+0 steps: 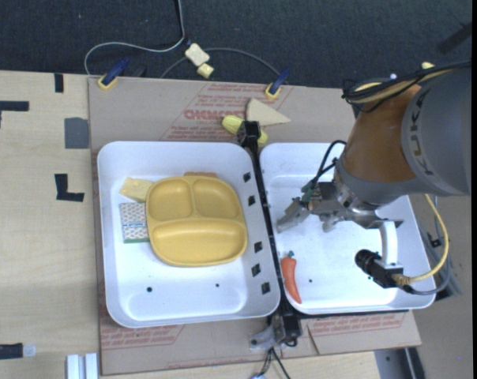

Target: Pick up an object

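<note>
Camera view: tool [308, 213] open, empty, above right bin [333, 290].

Two shallow white bins sat side by side on a cardboard sheet [215, 109] laid over the worktop [33, 235]. The left bin [175, 298] held a yellow divided plate [195, 219], with a pale yellow piece [134, 187] and a small patterned block [132, 221] just beside its left edge. In the right bin [341, 290] an orange carrot [290, 279] lay near the divider. The grey arm [412, 144] reached in from the right, its gripper [298, 212] low over that bin, fingers [288, 219] spread, well apart from the carrot.
</note>
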Motion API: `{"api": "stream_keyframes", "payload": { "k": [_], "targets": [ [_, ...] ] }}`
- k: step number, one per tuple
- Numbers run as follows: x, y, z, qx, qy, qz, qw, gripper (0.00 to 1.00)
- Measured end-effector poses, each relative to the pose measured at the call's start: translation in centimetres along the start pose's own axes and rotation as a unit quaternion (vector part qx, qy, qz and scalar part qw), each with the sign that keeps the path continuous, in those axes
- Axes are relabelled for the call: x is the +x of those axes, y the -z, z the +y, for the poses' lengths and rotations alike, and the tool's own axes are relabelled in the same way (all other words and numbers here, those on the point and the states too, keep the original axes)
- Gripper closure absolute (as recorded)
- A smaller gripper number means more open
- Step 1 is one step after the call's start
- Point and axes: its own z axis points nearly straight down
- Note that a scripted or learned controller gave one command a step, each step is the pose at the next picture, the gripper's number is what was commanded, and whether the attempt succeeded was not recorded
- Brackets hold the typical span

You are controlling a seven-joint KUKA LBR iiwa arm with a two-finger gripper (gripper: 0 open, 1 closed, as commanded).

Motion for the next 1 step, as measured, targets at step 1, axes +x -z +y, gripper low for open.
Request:
{"api": "stream_keyframes", "payload": {
  "k": [1],
  "targets": [
    [-4.84,-9.27,8.60,-0.004,0.001,-0.001,1.0000,0.00]
  ]
}}
